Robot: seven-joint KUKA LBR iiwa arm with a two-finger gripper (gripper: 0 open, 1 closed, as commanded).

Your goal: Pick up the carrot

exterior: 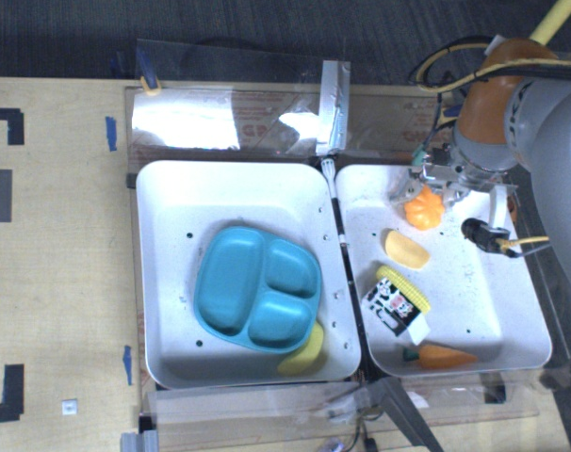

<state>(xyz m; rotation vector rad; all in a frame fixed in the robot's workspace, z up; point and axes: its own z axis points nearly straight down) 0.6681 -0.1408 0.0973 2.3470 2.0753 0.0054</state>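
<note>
Low in the right bin (521, 342), carrot (444, 354), black-white label unreadable, jaws (434, 188) far off over an orange piece (423, 209), grip perhaps hidden

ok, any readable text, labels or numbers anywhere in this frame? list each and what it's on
None can be read.
Black-and-white printed card in the right bin, beside the corn cob: pattern or print, too blurred to read.
Brownish panel behind the left bin: faint reddish markings under glare, illegible.
Carrot, blue divided plate: no visible markings.
</note>
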